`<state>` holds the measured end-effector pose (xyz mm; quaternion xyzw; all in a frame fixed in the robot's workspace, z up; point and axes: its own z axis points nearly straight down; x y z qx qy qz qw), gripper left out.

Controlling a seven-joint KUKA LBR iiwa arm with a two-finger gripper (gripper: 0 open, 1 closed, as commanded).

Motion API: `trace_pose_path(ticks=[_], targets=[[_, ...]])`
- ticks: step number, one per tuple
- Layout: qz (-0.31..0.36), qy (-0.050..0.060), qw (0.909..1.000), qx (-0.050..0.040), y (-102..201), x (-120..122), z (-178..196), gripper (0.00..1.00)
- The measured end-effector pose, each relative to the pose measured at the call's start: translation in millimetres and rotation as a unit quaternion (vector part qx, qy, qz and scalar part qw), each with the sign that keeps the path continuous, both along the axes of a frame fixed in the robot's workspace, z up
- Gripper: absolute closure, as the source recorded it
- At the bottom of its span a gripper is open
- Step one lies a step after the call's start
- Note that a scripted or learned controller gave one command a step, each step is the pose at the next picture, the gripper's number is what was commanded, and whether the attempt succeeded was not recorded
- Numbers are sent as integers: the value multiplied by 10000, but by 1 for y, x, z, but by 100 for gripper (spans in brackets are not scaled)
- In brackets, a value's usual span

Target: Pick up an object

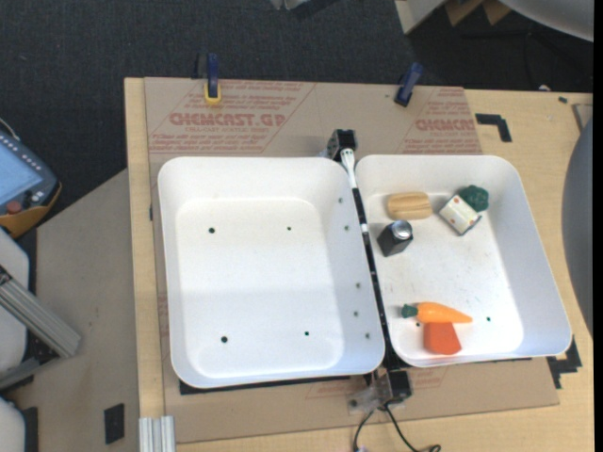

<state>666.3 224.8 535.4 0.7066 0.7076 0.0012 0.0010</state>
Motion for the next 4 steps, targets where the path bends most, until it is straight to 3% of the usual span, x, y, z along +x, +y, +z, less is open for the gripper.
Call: trace_pose_path(ticks=[4], targets=[[-3, 6, 10000, -3, 0, 0, 0, 100]])
